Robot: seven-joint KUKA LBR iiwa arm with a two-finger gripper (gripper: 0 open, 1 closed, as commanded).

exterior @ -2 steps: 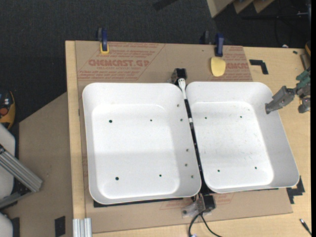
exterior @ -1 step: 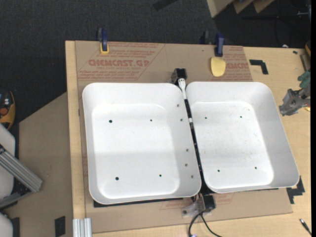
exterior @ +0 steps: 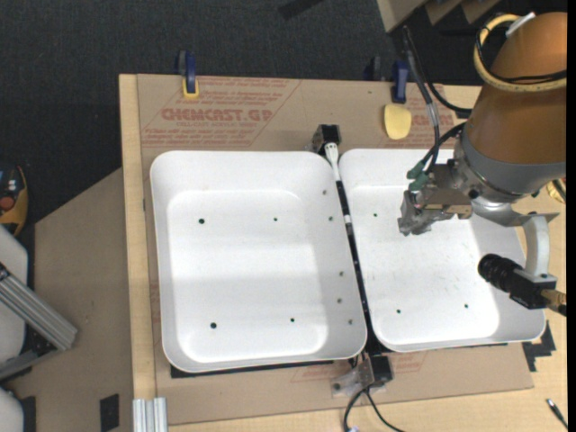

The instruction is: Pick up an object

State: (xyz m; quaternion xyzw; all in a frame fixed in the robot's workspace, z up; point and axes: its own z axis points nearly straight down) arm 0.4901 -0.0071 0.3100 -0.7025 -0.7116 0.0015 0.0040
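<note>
While over right bin (exterior: 450, 322), gripper (exterior: 416, 221).

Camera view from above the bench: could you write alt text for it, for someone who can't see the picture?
A grey and orange robot arm reaches in from the right, its gripper over the right white bin. A second white bin sits beside it on the left, both on a brown board held by clamps.
</note>
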